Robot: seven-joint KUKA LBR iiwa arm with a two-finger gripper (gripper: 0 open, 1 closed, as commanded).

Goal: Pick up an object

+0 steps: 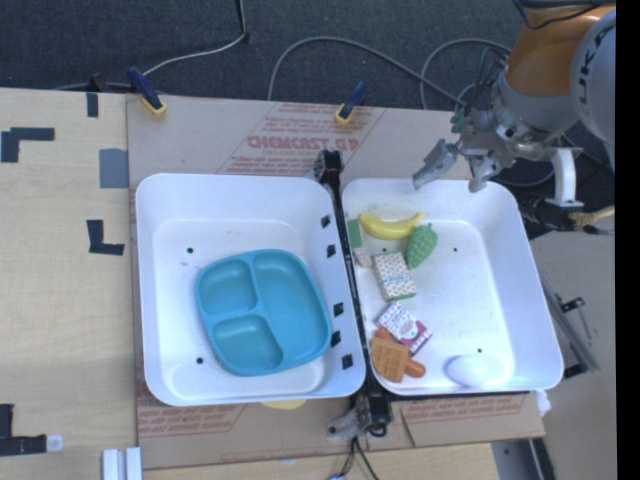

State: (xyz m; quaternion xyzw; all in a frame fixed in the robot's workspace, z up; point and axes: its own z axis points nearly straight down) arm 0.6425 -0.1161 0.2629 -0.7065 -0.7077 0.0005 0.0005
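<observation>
Claw [452, 168]: hanging over the back rim of the right bin [520, 298], two grey fingers spread apart, nothing btwn them, so released.
Arm [560, 38]: reaching in from the right, orange band showing above the wrist.
Nearest things: banana [388, 225] lying just inside the bin near the back-left, green strawberry-shaped toy [421, 245] touching its right end.
Further down the bin: patterned packet [394, 275] just below the banana, then a pink-and-white wrapper [403, 326], an orange waffle-like piece [395, 358] touching it, and a white lump [470, 370] near the front edge.
Left bin [160, 268]: holding a blue divided tray [262, 310], well apart from the claw.
Desk [60, 268]: carrying both bins on a cardboard sheet [290, 143].
Step in hand, my read: lining up for a descent, no pick made yet.
Doing it well: going for the banana or green toy as closest, but they're touching, so centring fingers across one item only; packet is lying flat & more alone, prob. a cleaner target. Keeping clear of the bin wall while lowering.
</observation>
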